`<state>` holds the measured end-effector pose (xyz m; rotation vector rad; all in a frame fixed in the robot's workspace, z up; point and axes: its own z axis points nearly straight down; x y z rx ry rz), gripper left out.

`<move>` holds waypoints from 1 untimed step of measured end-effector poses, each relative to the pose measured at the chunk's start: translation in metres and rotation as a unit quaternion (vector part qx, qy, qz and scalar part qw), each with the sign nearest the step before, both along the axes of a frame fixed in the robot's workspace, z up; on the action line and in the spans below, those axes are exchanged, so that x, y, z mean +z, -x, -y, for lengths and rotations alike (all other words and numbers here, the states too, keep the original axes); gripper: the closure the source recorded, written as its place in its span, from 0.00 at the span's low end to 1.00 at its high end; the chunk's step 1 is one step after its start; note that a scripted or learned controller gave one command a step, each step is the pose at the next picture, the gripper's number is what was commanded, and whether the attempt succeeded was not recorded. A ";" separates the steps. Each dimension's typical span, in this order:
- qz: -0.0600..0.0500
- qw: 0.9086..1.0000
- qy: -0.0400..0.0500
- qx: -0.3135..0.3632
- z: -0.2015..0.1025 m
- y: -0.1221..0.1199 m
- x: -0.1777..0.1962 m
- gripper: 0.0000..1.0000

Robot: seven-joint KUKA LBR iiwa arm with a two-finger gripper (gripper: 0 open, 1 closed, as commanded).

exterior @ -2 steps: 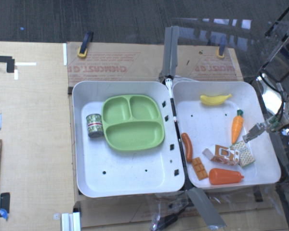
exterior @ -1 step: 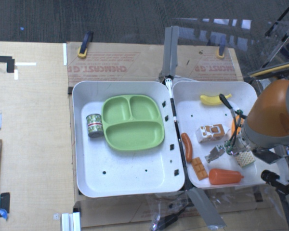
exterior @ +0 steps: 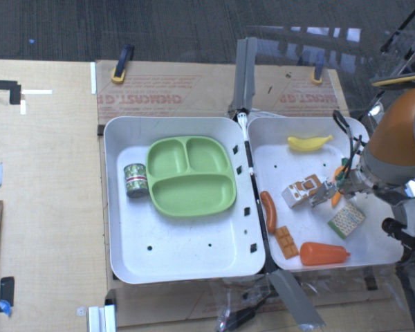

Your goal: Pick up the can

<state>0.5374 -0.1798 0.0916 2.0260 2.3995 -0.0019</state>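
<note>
The can (exterior: 135, 180) is small, with a green and white label and a grey top. It lies on its side in the left bin (exterior: 180, 254), touching the left edge of a green divided plate (exterior: 191, 176). My gripper (exterior: 330, 194) is far from it, low in the right bin (exterior: 290, 164). It hangs just right of a small white and brown box (exterior: 302, 189). The grey arm with its orange band (exterior: 400, 130) comes in from the right.
The right bin also holds a yellow banana (exterior: 309, 142), a red sausage (exterior: 268, 211), an orange waffle piece (exterior: 285, 241), a carrot (exterior: 324, 253) and a patterned green packet (exterior: 346, 220). A raised divider (exterior: 249, 178) separates the bins.
</note>
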 end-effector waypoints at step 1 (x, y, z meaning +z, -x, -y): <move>0.000 0.997 0.000 -0.079 -0.063 -0.037 0.000 0.00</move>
